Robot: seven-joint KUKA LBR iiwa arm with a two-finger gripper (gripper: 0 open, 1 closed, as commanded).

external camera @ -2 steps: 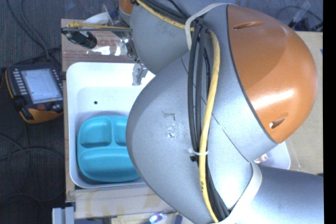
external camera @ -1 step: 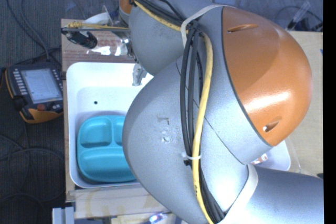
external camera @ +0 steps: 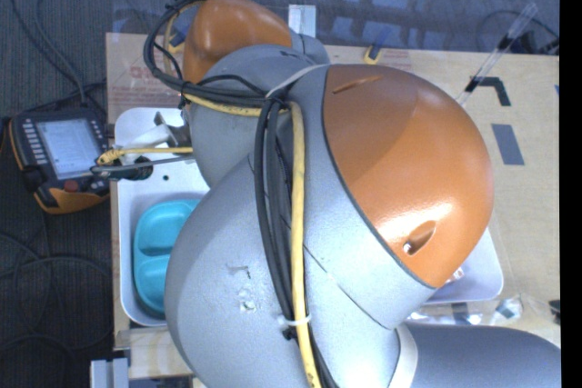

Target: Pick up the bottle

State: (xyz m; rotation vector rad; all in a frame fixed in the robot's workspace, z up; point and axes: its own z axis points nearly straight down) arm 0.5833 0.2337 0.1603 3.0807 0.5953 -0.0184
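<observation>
Fingers: only a grey bit pokes out from under the arm, over the top end of the left bin. Can't tell if they're spread, pressed together or pinching anything.

Bottle: can't tell where it is. The arm covers most of both bins.

Left bin, lower end: a teal item lies on the bin floor, partly under the arm's grey link. It's rounded and two-lobed, and I can't tell what it is. It sits close to the bin's left wall, well apart from the fingers.

Right bin: one white corner peeks out below the big orange dome.

Black and yellow cables run down the grey link, strapped near the bottom.

The surface is tan, with a black angle mark and a grey strip at right.

Off the surface's left edge, a pendant with a pale screen lies on dark carpet, near the left bin, with loose cables looping round it.
</observation>
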